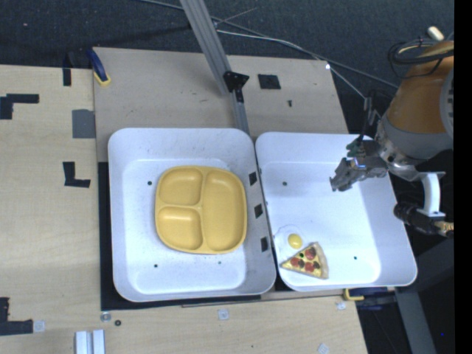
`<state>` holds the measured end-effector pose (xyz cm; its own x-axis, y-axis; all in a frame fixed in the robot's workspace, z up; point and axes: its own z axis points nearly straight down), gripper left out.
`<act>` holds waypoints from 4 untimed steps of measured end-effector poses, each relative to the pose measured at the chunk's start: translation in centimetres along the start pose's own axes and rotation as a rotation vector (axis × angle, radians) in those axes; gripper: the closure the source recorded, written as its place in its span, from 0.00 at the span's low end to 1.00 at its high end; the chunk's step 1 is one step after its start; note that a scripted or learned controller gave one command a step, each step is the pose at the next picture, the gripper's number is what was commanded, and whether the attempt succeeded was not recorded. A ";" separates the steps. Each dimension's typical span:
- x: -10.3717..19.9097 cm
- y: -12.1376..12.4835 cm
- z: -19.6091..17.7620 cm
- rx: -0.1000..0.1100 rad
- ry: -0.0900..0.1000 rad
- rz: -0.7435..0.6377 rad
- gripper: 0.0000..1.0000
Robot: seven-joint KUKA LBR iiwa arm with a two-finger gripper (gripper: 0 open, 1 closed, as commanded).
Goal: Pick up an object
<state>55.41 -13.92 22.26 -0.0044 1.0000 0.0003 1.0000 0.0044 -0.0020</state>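
Note:
A pizza slice with red and dark toppings lies in the right bin near its front left corner. Just behind it sits a small fried egg, white with a yellow yolk. A yellow divided plate rests in the middle of the left bin. My gripper hangs over the right bin's back right part, well up and to the right of the pizza slice and egg. Nothing shows between its fingers.
A grey metal post slants down from the top to a black bracket behind the bins. Cables run across the dark floor at the back. Black clips sit along the divide between the two bins.

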 end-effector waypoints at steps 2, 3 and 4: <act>10.1 -2.4 -0.7 0.001 0.000 0.000 1.00; 16.3 -2.8 -1.2 0.000 0.002 -0.004 1.00; 21.4 -2.6 -0.1 0.002 0.000 -0.002 1.00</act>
